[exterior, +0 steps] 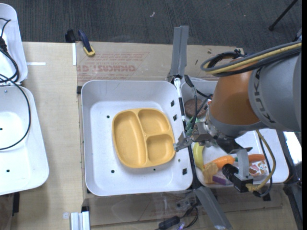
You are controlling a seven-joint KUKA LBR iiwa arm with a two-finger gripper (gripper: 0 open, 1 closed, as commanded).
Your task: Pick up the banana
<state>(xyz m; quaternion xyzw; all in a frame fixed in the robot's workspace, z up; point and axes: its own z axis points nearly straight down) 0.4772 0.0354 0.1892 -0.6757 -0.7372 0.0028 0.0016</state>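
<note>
So, a yellow sectioned plate [143, 138] was seen lying flat in the left bin [93, 128], three compartments, nothing in them. The banana [198, 155] was spotted in the right bin [280, 169], right up against the wall shared with the left one, partly tucked under the arm [249, 97]. The gripper [192, 138] was parked low over that dividing wall, just above the banana, but how far the fingers were spread couldn't be made out, and nothing was seen held between them. An orange carrot-like thing [219, 162], something purple [218, 179] and a small printed packet [259, 168] were piled beside the banana. On the cardboard-coloured surface [124, 61], faint red lettering could be seen, upside down and too washed out to be read properly.
</note>
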